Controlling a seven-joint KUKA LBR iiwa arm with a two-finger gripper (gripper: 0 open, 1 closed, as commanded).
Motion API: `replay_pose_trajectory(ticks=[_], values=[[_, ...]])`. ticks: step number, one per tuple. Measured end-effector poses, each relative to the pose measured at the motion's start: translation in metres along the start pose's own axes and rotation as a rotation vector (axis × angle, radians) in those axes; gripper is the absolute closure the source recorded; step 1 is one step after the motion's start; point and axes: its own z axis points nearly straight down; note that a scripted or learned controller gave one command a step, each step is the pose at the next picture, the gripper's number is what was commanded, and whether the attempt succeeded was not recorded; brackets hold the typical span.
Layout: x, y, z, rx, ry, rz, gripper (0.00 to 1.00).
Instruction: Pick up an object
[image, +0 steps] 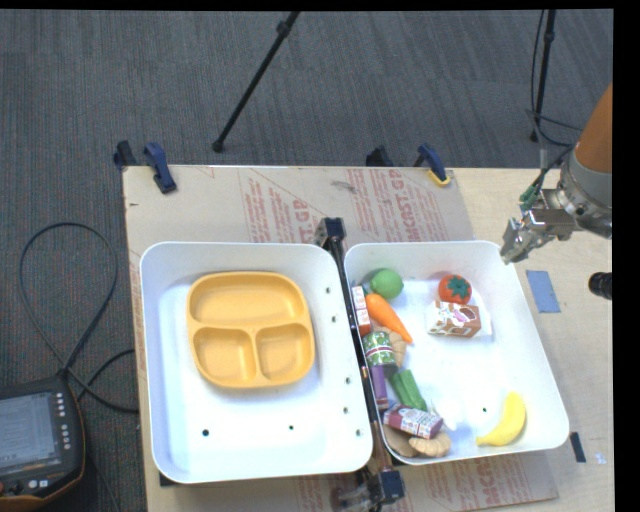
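Gripper above right bin's far-right rim, tomato well apart.

right bin centre open; toys crowd left wall

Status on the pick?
Gripper over the right bin's upper right rim, holding nothing. Toy food in that bin, untouched; banana and tomato lie apart. Nothing in the way.

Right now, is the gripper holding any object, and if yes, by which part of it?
Nothing is held. The gripper is above the right bin's upper right corner, apart from the toy food, with nothing between its fingers.
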Motion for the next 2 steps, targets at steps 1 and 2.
replay_pose_trajectory(ticks=[1, 2], values=[[0.049, 0.006, 0.136, 0.004, 0.002, -0.001, 0.00], [0.106, -0.016, 0.156, 0.003, 0.001, -0.001, 0.00]])
